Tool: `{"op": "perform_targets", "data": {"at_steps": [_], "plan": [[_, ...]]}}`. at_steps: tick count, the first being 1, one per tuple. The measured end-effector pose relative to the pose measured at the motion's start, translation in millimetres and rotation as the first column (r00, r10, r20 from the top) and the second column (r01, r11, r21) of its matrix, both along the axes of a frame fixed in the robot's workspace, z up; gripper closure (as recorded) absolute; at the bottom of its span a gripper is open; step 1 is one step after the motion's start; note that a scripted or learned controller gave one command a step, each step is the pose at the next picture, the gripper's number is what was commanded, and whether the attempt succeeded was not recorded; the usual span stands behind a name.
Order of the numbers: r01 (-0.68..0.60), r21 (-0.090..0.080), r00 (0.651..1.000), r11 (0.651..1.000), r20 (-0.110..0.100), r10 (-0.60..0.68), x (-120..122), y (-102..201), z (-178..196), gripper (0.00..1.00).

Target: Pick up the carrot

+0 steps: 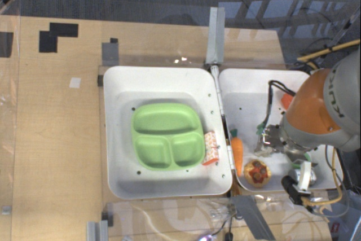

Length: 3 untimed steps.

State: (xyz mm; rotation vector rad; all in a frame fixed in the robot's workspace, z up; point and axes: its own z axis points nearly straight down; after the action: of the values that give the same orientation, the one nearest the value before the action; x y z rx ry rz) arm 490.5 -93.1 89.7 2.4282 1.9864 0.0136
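I see the grey arm with its orange band (307, 107) reaching in from the right and bent down over the right-hand shallow white bin (248, 87), its two-finger pincer (269, 141) low above the bin floor, and I cannot tell whether it is released or clenched. The slim orange carrot (237, 155) lies lengthwise just left of the pincer against the bin's left wall, apart from it, with a round red-and-yellow piece of toy food (256, 172) just below-left of the pincer. Further left, the other white bin (113, 121) holds a green three-compartment plastic plate (167, 135) with a small red-and-white packet (210, 148) at its right edge
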Motion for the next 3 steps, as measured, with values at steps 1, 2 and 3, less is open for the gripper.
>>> {"op": "perform_targets", "data": {"at_steps": [1,2,3], "plan": [[-0.002,0.001,1.000,1.000,0.001,0.002,1.5,0.9,8.9,1.00],[0.220,-0.002,0.976,0.976,-0.010,-0.220,32.5,52.0,93.5,1.00],[0.220,-0.002,0.976,0.976,-0.010,-0.220,32.4,52.1,93.3,0.00]]}}
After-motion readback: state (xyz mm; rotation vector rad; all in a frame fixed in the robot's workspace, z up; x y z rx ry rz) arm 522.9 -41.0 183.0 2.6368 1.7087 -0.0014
